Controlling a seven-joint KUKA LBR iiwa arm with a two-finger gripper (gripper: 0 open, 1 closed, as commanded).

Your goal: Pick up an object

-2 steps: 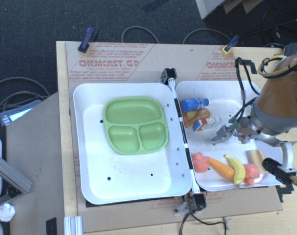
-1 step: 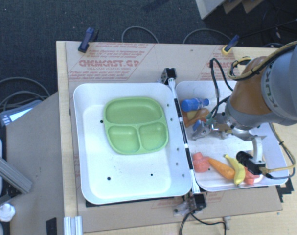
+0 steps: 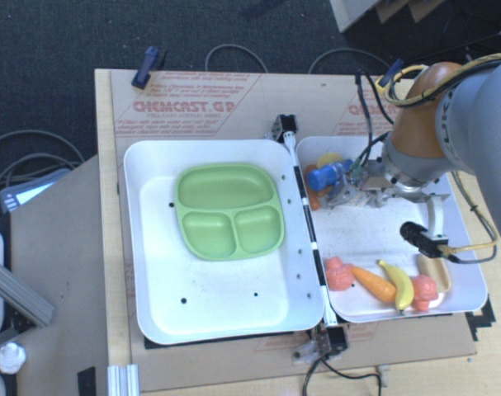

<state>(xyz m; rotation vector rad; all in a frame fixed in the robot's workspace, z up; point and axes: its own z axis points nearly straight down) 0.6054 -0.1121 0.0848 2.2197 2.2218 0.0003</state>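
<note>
I see the tool (image 3: 342, 190) low in the right bin (image 3: 473, 291), beside the blue toy (image 3: 320, 176); I cannot tell its state. The toy looks light, rigid, slippery; I would grip across its middle.

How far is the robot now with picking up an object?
Done: the gripper has reached into the right bin, beside the blue toy. In hand: nothing visibly held. Left: grasp and lift something; the carrot and banana lie untouched, and the green tray sits in the left bin.
</note>
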